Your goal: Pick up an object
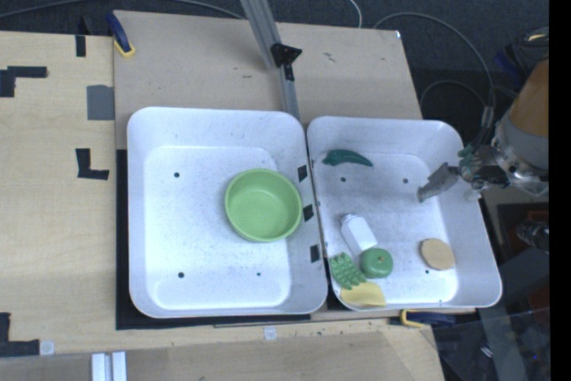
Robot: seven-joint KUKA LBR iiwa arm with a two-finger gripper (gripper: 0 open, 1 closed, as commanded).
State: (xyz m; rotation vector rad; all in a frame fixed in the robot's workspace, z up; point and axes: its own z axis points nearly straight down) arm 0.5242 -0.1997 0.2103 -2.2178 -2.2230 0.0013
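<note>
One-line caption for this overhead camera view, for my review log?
Gripper poised over the right bin above small items; a green bowl sits in the left bin.

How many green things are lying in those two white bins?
4: a bowl in the left bin; in the right bin, a dark leaf-shaped piece at the back, a round piece and a ridged piece in front.

— What sat in the left bin [152,192]?
— A green bowl [262,205], upright.
— And the right bin [446,138]?
— A white bottle [359,234], a green round piece [376,262], a tan disc [437,253], a dark green leaf [346,159]; the gripper [437,183] hung over its right side.
</note>
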